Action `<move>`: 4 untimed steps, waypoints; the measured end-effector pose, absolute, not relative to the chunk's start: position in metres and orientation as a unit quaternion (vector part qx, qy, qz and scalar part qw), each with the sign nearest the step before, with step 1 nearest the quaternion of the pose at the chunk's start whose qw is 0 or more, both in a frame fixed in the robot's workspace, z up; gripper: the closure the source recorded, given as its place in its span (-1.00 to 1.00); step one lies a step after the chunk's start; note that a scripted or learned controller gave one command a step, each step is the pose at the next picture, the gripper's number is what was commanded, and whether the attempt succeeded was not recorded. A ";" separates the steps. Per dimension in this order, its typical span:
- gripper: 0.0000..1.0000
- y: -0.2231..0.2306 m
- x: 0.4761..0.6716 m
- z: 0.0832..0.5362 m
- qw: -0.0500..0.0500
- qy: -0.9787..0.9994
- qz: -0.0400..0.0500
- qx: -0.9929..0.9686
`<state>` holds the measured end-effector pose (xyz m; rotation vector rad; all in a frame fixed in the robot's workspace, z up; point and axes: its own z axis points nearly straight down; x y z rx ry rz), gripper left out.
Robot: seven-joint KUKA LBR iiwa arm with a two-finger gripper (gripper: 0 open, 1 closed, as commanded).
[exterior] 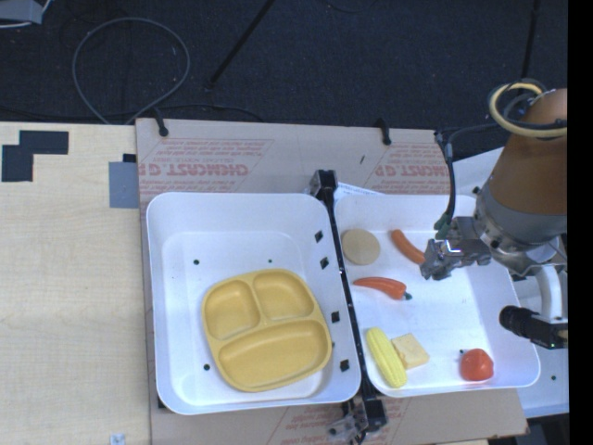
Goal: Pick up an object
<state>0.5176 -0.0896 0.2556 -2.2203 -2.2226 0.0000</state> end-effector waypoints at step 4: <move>1.00 0.110 0.503 0.253 0.002 -0.709 0.001 -0.705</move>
